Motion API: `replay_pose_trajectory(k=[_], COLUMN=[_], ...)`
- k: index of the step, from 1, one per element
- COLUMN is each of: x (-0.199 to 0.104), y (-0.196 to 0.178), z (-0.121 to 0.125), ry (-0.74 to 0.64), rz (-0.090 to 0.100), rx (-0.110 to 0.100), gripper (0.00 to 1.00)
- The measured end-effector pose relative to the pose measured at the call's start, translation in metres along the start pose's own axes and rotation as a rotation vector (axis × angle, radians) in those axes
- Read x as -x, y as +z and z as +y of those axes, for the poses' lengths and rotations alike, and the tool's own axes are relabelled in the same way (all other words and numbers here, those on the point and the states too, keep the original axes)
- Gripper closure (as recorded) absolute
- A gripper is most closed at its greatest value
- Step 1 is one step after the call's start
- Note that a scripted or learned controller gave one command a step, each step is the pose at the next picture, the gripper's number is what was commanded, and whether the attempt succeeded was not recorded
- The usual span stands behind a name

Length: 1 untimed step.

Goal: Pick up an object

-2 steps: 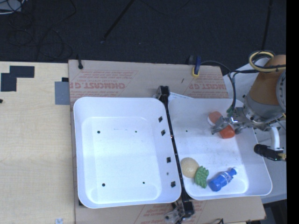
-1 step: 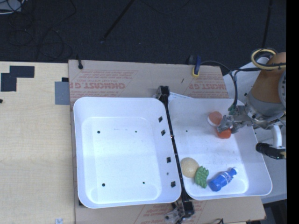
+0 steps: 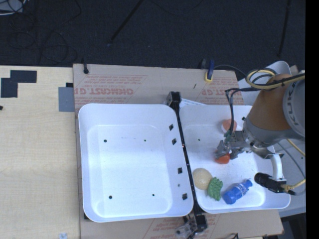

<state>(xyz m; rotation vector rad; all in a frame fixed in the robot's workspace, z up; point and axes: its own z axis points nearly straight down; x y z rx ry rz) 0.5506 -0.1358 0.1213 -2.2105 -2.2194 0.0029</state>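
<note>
My gripper [image 3: 226,152] is low in the right bin [image 3: 199,133], reaching in from the right. A small red-orange object [image 3: 223,159] lies right at its tip, partly covered by it. A pale orange object [image 3: 229,125] sits behind the gripper near the bin's far wall. Along the front of the bin lie a beige round object [image 3: 201,178], a green knobbly object [image 3: 215,188] touching it, and a blue bottle [image 3: 236,191] with a white cap.
The left bin [image 3: 94,128] stands beside the right one, with a black divider rail [image 3: 180,148] between them. Cardboard [image 3: 129,86] lies under both bins. The grey arm with its orange band [image 3: 269,108] rises over the right bin's right side.
</note>
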Motion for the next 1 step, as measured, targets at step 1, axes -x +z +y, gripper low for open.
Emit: replay_pose_trajectory(k=[1], x=[-0.0681], y=[-0.0684], z=[-0.0496], ry=[0.0], rz=[-0.001], rx=[0.004], gripper=[1.0])
